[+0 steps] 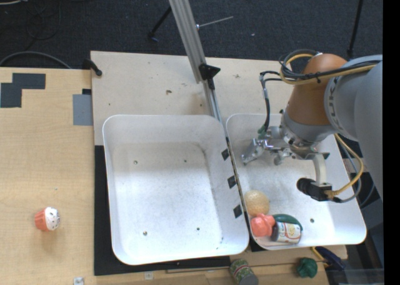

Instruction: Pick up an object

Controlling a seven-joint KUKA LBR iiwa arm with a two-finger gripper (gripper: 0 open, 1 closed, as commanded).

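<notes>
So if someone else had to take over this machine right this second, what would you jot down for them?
Gripper: over the upper part of the right bin, holding nothing that I can see; whether it is open or shut is unclear.
Objects: tan ball, orange-red piece and dark green bottle clustered at the right bin's near edge, well apart from the gripper.
Done: nothing picked up yet.
Left: move down to that cluster, grasp one item, lift.

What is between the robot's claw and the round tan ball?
In the camera view, just bare white floor of the right bin lies between the gripper and the tan ball.
</notes>
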